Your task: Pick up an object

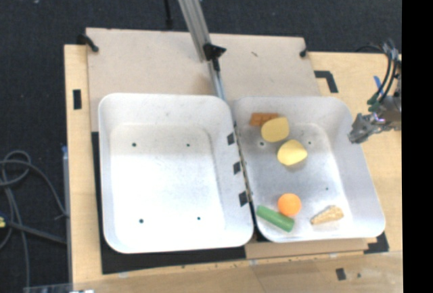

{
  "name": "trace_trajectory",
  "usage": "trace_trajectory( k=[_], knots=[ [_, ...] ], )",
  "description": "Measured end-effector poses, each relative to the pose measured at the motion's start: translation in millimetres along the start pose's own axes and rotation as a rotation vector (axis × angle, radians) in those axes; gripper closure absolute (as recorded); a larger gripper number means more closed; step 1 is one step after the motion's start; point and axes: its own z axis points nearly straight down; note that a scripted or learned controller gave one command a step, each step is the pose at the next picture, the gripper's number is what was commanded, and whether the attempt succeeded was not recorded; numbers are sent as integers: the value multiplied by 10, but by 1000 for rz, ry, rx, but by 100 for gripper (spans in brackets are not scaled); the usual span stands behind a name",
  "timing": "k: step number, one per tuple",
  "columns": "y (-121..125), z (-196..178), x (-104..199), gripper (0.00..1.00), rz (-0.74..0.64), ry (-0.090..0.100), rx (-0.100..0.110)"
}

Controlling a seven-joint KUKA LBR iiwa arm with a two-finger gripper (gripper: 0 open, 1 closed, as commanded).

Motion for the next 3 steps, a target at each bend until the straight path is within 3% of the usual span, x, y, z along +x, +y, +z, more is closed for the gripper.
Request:
trace_trajectory(
  k=[3],
  knots=[
    [124, 272, 1596, 100, -3, 4, 7]
  ],
)
